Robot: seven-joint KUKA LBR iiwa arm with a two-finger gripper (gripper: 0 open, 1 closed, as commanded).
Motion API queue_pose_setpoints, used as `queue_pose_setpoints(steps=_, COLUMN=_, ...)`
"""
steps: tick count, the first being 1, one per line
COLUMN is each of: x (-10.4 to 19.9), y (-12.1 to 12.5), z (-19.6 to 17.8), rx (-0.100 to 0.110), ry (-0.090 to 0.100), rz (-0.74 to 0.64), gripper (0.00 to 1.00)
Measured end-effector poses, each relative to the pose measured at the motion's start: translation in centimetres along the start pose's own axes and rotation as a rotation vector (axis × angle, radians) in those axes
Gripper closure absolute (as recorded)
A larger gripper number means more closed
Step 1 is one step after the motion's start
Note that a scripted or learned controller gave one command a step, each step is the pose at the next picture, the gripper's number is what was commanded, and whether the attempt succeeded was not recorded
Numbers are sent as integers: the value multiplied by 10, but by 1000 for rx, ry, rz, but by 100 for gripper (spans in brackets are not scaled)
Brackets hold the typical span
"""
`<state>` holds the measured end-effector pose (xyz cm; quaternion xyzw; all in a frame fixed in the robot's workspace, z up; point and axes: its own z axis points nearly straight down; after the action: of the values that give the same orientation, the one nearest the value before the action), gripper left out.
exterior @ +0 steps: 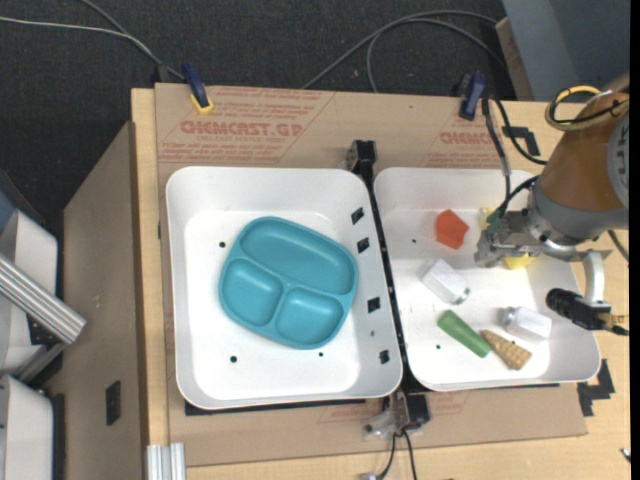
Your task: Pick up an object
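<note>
In the right bin (420, 193) lie an orange block (452, 229), a white-grey piece (444, 281), a green cylinder (462, 332), a tan waffle cone (508, 350) and a small white-grey object (526, 321). A yellow object (516, 259) peeks out under the arm's wrist at the bin's right side. My gripper (497, 240) hangs low over the right part of that bin, just right of the orange block and beside the yellow object. The wrist hides its fingertips.
The left bin (190, 268) holds a teal divided plate (288, 281). A black divider with clips (374, 268) runs between the bins. Cables (510, 143) trail along the bench's back right. The arm's orange band (585, 173) looms over the right bin's edge.
</note>
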<state>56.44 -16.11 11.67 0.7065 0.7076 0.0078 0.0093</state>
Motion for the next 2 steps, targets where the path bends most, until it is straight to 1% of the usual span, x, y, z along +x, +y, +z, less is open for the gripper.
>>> queue_pose_setpoints(steps=1, x=-7, y=-3, z=-59, rx=18, ry=0, rz=1, gripper=100)
queue_pose_setpoints(steps=2, x=-8, y=2, z=-103, rx=18, ry=0, rz=0, gripper=100)
